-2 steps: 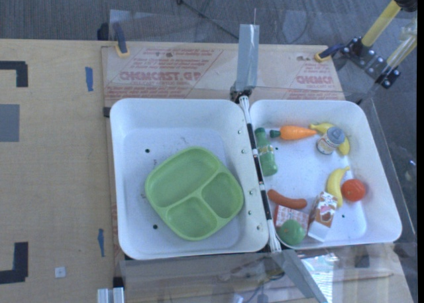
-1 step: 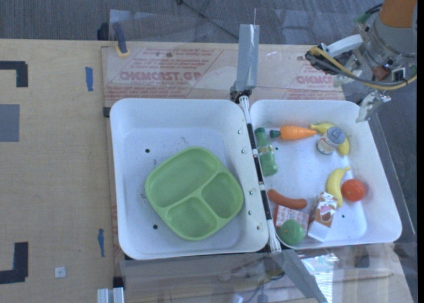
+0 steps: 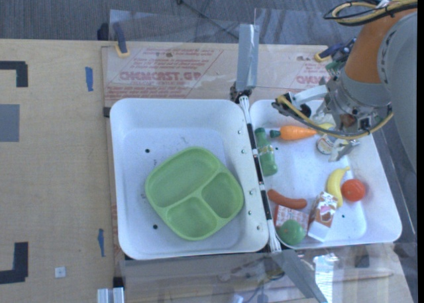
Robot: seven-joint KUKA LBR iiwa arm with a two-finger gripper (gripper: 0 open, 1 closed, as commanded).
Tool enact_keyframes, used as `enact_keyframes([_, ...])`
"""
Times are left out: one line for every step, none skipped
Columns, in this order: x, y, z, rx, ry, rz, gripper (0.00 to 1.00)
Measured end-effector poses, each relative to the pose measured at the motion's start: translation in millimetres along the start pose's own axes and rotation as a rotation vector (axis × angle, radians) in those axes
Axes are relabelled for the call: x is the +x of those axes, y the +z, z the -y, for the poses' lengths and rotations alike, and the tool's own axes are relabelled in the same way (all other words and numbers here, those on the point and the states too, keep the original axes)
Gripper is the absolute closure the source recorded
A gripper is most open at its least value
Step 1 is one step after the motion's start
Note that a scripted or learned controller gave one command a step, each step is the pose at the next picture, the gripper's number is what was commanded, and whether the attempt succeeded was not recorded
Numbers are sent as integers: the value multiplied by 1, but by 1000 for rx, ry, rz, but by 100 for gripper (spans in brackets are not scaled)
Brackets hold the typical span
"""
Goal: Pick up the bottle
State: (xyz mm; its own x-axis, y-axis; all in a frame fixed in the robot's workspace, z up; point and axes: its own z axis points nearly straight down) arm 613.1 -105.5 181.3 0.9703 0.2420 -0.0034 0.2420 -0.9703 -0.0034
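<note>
The green bottle (image 3: pixel 266 153) lies along the left wall of the right bin (image 3: pixel 384 225), its cap toward the far side. My gripper (image 3: pixel 333 144) hangs over the far middle of that bin, right of the bottle and apart from it. An orange carrot (image 3: pixel 298 132) lies between the two. The grey wrist with its orange band (image 3: pixel 366 63) covers the bin's far right corner.
The right bin also holds a banana (image 3: pixel 336 184), a red tomato (image 3: pixel 354 189), a sausage (image 3: pixel 287 198), a small carton (image 3: pixel 322 214), a red-and-white packet (image 3: pixel 285 215) and a green ball (image 3: pixel 291 232). A green divided plate (image 3: pixel 194 193) sits in the left bin (image 3: pixel 132 122).
</note>
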Motion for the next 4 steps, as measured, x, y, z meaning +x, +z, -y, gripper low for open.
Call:
enact_keyframes([-87,55,-2,-1,-21,-1,0])
enact_keyframes([-70,-129,-50,-3,-139,-1,0])
enact_keyframes([-68,-4,18,0,-258,0,0])
enact_keyframes([-24,-99,-52,-3,-229,-1,0])
